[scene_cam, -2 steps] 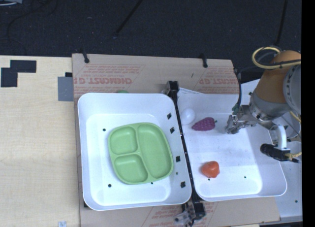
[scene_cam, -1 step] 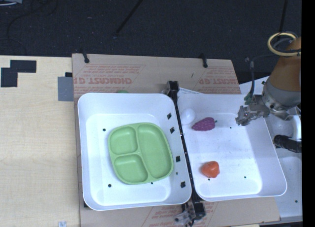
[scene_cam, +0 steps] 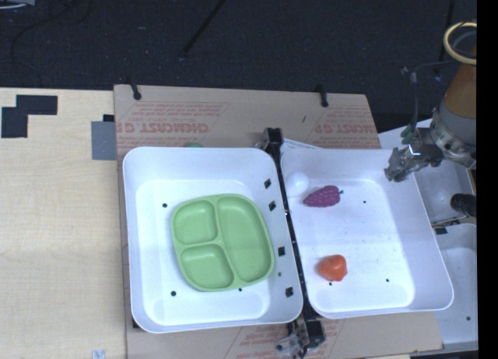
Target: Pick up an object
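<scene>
Pincer (scene_cam: 398, 164) at the upper right corner of the right bin (scene_cam: 424, 217), above its rim, nothing seen between its fingers; whether they are spread or pressed together cannot be told; grey arm with orange band (scene_cam: 459, 93) rising behind it to the right. Purple grape-like object (scene_cam: 322, 196) lies left of the pincer and slightly lower, well apart; red-orange object (scene_cam: 332, 268) farther below and left; green three-compartment tray (scene_cam: 222, 241) farthest left, in the left bin (scene_cam: 148, 194).
</scene>
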You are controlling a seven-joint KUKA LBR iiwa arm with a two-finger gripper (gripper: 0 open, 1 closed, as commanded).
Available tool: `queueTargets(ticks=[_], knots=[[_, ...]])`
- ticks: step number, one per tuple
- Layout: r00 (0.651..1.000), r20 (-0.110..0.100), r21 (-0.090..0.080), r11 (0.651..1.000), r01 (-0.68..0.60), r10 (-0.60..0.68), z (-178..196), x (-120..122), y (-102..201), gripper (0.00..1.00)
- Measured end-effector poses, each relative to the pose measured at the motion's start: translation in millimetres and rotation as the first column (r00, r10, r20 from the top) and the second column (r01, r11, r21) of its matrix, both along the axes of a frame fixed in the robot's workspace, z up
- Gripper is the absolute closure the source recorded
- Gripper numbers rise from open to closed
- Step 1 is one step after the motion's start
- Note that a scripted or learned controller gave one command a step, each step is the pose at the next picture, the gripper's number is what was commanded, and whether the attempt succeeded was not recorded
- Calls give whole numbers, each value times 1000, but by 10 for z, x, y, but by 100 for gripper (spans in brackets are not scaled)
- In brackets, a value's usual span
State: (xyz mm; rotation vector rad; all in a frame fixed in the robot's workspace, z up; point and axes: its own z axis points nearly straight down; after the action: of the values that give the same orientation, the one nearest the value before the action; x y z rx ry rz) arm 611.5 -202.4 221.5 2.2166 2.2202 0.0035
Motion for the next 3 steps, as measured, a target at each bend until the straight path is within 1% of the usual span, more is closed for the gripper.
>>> queueTargets(ticks=[1,2,3], knots=[[1000,-1,0,1000,0,0,474,7,-7,100],[1000,-7,3,1000,-3,3,511,-16,566,100],[1000,-8,4,1000,-3,3,487,-82,1180,100]])
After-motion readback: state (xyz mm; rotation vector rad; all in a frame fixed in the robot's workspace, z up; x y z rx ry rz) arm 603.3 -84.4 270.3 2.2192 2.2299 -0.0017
